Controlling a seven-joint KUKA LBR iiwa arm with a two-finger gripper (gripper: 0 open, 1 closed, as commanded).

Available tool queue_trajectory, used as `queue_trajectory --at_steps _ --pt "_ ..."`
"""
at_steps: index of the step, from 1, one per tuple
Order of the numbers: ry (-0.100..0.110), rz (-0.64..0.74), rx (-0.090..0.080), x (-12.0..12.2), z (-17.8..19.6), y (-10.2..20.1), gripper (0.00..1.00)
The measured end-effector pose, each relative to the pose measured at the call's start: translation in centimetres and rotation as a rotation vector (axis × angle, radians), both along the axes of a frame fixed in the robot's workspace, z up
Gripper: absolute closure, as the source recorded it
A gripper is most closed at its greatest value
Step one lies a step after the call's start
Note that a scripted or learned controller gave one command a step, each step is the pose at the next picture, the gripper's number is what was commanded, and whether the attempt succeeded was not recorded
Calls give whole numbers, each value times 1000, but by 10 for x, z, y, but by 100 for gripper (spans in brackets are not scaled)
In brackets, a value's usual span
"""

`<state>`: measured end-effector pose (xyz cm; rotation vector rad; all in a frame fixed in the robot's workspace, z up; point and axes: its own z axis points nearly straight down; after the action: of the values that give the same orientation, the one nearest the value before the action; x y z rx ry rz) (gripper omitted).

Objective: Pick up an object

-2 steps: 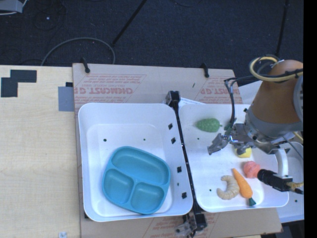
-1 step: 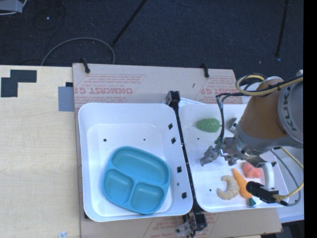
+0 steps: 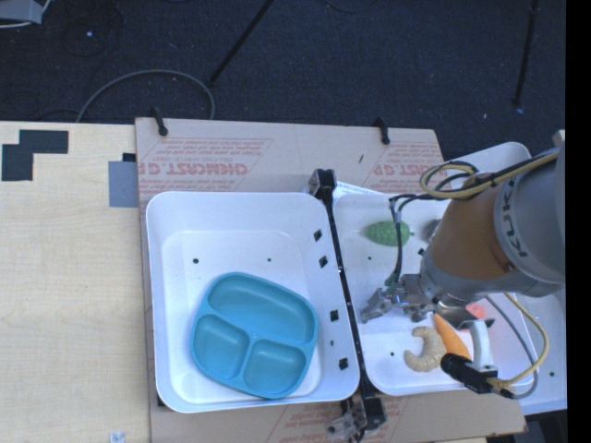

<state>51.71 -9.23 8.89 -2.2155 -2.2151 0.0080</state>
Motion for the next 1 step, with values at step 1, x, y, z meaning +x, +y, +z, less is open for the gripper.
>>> queue_trajectory --at_steps 1 --pt "-3 -7 0 1 13 -2 100"
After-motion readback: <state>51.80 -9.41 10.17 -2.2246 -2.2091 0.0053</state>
